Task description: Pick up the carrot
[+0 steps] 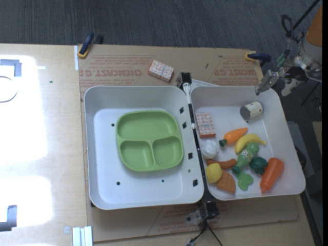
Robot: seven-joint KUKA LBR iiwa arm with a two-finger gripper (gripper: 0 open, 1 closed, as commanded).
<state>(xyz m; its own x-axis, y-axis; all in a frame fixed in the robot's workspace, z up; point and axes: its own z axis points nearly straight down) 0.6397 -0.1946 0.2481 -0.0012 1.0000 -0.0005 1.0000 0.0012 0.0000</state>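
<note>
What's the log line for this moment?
gripper: open, above right bin's far corner | holding: nothing | carrot: in bin, beside banana | step: pick not begun

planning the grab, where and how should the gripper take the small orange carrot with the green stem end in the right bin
Probably across the middle of the small orange carrot's body, coming straight down. It lies flat, slanted, green stem end lower left, and open bin floor lies above it. The yellow banana sits close on its lower right, so the fingers should close across the width, clear of that side. The gripper hovers over the bin's far right corner.
</note>
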